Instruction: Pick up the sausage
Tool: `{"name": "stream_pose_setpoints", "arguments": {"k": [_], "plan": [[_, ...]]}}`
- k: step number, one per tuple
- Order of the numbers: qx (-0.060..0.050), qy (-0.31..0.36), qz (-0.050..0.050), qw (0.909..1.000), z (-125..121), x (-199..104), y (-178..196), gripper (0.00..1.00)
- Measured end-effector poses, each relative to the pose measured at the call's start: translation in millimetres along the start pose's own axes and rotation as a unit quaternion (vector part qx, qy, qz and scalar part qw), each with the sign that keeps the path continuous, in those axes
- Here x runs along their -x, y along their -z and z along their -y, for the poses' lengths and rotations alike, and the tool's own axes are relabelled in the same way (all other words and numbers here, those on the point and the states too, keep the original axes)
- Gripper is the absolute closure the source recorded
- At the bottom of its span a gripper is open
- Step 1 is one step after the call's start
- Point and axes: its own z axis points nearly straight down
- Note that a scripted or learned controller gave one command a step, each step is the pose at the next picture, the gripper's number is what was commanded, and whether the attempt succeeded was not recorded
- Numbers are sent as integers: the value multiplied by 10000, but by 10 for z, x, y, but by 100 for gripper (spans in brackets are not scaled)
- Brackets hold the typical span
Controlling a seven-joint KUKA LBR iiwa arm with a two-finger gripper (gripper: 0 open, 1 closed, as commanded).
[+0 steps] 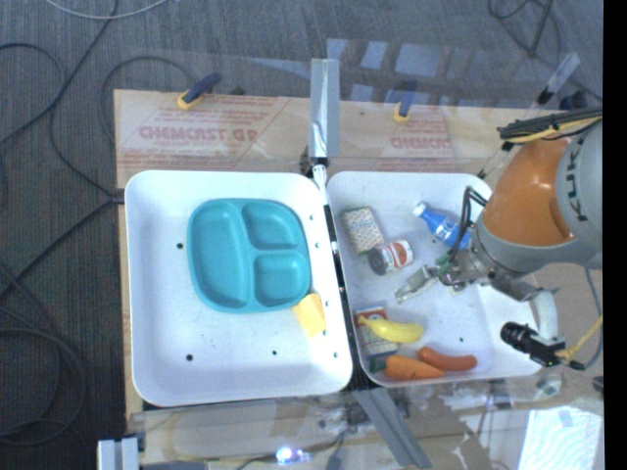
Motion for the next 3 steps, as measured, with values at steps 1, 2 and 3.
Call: {"name": "stream_pose_setpoints", "arguments": {"k": [1,2,3], "plan": [[81,1373,39,9905,313,55,-327,0],[96,-424,24,9991,360,461,-326,0],[96,-227,69,9997,328,139,-324,0]]}}
